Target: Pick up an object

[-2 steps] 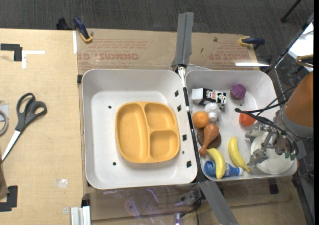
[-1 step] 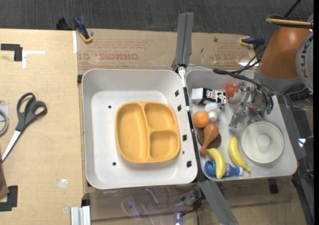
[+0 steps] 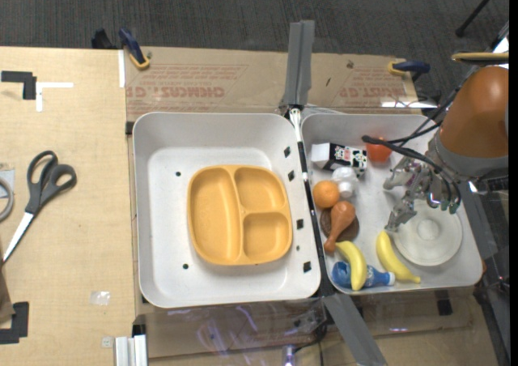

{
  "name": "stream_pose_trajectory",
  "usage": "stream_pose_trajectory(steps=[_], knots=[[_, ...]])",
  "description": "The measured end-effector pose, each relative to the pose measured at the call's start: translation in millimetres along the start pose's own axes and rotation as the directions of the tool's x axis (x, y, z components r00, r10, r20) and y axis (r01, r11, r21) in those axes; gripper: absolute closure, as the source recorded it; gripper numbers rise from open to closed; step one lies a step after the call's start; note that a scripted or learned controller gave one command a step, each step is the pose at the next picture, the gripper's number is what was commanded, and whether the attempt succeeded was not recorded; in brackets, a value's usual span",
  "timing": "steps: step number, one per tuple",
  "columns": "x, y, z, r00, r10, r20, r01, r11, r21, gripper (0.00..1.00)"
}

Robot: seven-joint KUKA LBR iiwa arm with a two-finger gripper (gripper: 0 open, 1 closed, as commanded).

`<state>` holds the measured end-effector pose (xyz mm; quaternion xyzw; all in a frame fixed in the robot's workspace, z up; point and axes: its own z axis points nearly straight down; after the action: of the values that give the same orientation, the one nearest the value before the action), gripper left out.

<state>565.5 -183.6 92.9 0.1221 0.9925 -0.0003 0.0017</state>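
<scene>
gripper over the right bin, nothing visibly held

nearest, at six o'clock in the right bin [image 3: 477,279], lie two bananas [image 3: 395,257] and a white bowl [image 3: 427,236]; above them the gripper [image 3: 402,212] hangs at the bowl's nine o'clock, probably lining up a grasp, its opening unclear. farther, an orange [image 3: 325,194].

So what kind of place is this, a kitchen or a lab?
Most likely a robotics lab bench: a robot arm reaches over two white bins, toy food like a banana fills one, and clamps hold cardboard down.
</scene>
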Motion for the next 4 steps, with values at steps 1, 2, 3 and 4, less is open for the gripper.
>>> stream_pose_trajectory(steps=[1,2,3,4], knots=[[89,28,-3,1.000,-0.008,0.015,0.008,1.000,0.004,0.00],[-15,-14,-13,0.995,0.099,0.003,-0.099,0.995,0.000,0.00],[-49,62,4,0.982,0.187,-0.036,-0.187,0.982,0.005,0.00],[-53,-26,-1,0.992,0.125,0.000,-0.125,0.992,0.000,0.00]])
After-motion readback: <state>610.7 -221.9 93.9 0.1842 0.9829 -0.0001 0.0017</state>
